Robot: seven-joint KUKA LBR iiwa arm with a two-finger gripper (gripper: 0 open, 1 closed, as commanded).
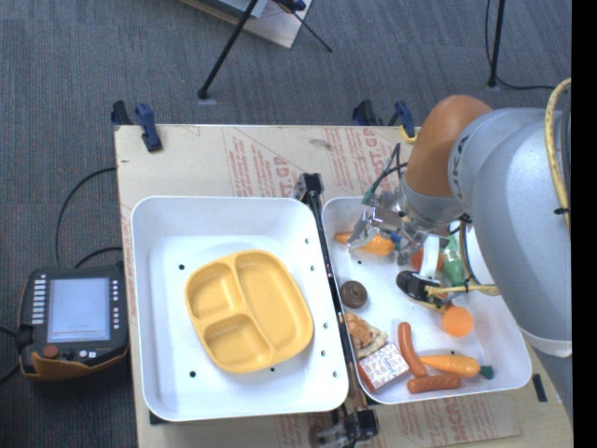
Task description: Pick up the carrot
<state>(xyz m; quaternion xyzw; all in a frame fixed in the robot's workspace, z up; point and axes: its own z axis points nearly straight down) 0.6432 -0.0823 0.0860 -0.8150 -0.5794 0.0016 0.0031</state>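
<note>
A: Where is the carrot lying?

B: It is lying in the right bin, close to the near wall, on its side. Its green end is pointing to the right. Just to the left of it, two sausages are lying; one is running along the near wall and touching the carrot, the other is standing more toward the far side.

A: What is sitting around it?

B: An orange ball is resting just beyond the carrot, on the far side. Left of the sausages, a red and white packet is lying in the near left corner, and a slice of pizza is lying just beyond it. A brown round cookie is sitting further back, near the left wall.

A: And the gripper?

B: It is hanging over the far part of the right bin, well apart from the carrot. An orange thing is lying just under it. I cannot tell whether the fingers are apart or together; the picture is not showing this clearly. The grey arm is covering much of the right side of this bin.

A: What is the left bin carrying?

B: A yellow plate with three compartments is lying in its middle. A tablet is lying on the floor to the left of the bench.
</note>
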